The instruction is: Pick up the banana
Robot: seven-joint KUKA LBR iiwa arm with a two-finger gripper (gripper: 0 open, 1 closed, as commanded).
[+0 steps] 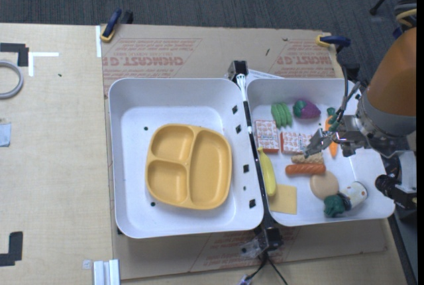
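Setting: dark carpet floor around a bench covered with brown cardboard (218,52), clamped at its far corners; 2 shallow white bins sit side by side on it.
Left bin (126,144): holds a yellow divided plate (189,166) with 3 compartments, nothing on it.
Right bin (371,207): crowded with toy food.
Banana (267,172): lies lengthwise along the right bin's left wall, just beside the divider between the bins, a yellow cheese slice (285,199) at its near end.
Neighbours: 2 red-and-white cartons (267,134), a green vegetable (281,114), a purple piece (306,108), a sausage (305,170), a round bun (323,185) and a broccoli piece (336,205).
Gripper (318,144): low over the middle of the right bin, near the cartons and sausage; whether it is spread or closed, I cannot tell.
Grasp: nothing visibly held.
Progress: judged early, banana resting in the bin, apart from the gripper.
Left to do: move toward the left wall, close on the banana, lift it.
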